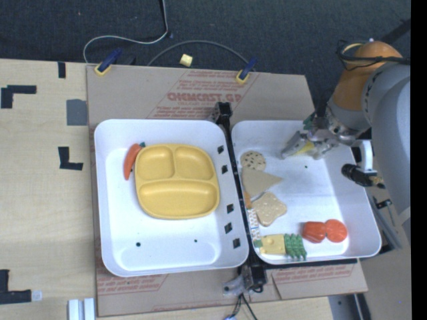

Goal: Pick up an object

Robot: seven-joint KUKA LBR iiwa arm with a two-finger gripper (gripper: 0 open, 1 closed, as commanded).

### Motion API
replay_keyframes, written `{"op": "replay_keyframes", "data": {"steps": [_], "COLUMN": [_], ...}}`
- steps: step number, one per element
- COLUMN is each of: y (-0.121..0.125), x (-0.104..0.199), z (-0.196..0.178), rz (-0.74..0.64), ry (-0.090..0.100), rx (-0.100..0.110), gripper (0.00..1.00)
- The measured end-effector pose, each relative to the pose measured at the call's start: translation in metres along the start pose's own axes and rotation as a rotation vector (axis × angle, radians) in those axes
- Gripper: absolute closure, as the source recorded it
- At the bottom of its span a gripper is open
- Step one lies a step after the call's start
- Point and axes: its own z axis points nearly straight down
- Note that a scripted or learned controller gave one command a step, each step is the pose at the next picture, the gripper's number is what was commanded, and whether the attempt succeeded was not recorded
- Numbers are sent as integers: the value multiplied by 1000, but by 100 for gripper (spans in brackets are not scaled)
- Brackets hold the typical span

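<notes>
The right bin (347, 199) holds several toy foods. A round cookie (252, 159) lies beside a tan wedge (261, 180) and a bread slice (271, 209). Near the front wall lie a red tomato (325, 231) and a yellow and green piece (282, 245). My gripper (305, 152) hangs low over the bin's back right part, to the right of the cookie. Its fingers stand open and spread, with nothing between them.
The left bin (113, 232) holds a yellow divided plate (177, 180) and an orange carrot (131, 160) by its left side. Black clips sit along the wall between the bins. A cable and a small yellow block (186, 60) lie on the dark floor behind.
</notes>
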Motion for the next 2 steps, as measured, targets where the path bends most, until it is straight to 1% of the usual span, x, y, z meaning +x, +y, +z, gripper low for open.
{"op": "replay_keyframes", "data": {"steps": [1,2], "y": [0,0], "x": [17,6], "z": [-14,2], "rz": [-1,-1], "ry": [1,5], "rx": [-4,2], "gripper": [0,0]}}
